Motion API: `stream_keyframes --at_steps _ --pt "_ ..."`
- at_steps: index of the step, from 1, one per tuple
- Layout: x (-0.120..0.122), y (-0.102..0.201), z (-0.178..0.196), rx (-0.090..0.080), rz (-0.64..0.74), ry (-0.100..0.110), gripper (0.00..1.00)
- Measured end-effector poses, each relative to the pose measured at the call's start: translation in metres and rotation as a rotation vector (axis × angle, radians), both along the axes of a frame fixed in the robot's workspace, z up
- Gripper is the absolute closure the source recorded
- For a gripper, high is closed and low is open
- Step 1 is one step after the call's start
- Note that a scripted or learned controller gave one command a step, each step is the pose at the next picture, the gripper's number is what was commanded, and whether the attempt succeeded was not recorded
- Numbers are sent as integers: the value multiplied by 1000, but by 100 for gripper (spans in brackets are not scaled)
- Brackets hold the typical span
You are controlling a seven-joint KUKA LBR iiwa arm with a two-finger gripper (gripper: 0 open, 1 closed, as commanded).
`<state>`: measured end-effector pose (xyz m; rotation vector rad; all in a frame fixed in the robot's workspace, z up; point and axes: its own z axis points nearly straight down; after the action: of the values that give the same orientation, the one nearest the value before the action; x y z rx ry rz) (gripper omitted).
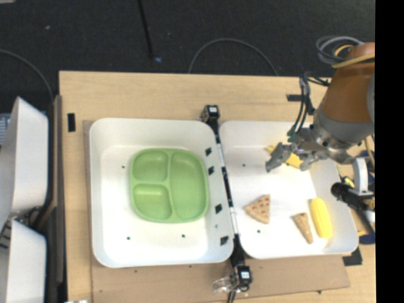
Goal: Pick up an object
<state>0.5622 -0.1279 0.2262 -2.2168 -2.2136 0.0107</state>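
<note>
Nearest you, the right bin (278,248) holds a pizza-slice toy (259,208), a cone-like wedge (303,226) and a yellow corn cob (320,217) along its near side, all untouched. The gripper (289,160) hangs over the bin's far part, fingers spread, w/ a small yellow piece (292,161) between them, not visibly pinched. Nothing's lifted yet; closing & raising are left, I'd judge. Green tray (169,184) sits in the left bin (101,169)

The pincer (289,158) hides most of a yellow object (292,160)
</note>
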Motion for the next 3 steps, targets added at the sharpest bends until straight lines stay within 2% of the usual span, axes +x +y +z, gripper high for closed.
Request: stream_keyframes --at_steps 1,3 --pt "3 0 6 -2 3 -12 0" --pt "0 -14 -110 -3 0 -8 0"
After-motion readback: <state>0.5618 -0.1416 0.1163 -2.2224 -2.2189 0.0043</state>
